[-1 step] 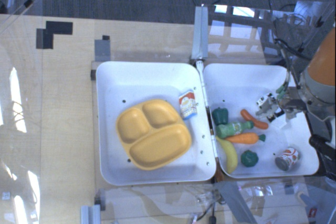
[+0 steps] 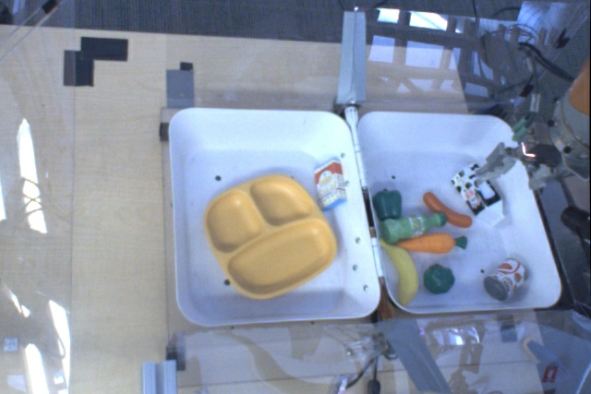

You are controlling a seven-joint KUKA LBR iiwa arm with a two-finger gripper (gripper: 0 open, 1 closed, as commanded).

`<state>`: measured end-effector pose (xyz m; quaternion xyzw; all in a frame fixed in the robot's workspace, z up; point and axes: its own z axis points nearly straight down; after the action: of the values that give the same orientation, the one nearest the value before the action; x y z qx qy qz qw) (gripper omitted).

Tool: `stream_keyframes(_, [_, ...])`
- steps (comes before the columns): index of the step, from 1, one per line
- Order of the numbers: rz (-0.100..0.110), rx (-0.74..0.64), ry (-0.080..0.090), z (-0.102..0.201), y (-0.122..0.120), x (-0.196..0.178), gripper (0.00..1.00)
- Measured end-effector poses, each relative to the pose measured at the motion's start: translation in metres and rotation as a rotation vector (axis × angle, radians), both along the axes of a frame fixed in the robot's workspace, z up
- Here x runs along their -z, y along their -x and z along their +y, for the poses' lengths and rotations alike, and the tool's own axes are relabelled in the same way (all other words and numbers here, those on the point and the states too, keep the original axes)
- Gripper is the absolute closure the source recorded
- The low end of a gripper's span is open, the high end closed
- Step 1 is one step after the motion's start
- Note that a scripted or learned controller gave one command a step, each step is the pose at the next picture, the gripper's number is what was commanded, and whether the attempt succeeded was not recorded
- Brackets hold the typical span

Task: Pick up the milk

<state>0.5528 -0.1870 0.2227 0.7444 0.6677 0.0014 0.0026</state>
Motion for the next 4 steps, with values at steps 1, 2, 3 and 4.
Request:
stream_keyframes(1, [0.003, 0.001, -0.001, 0.008, -0.046, 0.089, 0.0])
stream_keyframes(2, [-0.005, 0.074, 0.002, -0.005, -0.043, 0.134, 0.0])
stream_keyframes(3, [-0.014, 0.07, 0.004, -0.004, -0.046, 0.12, 1.0])
stream_keyframes(4, [-0.019, 0.065, 0.004, -0.003, -0.048, 0.109, 1.0])
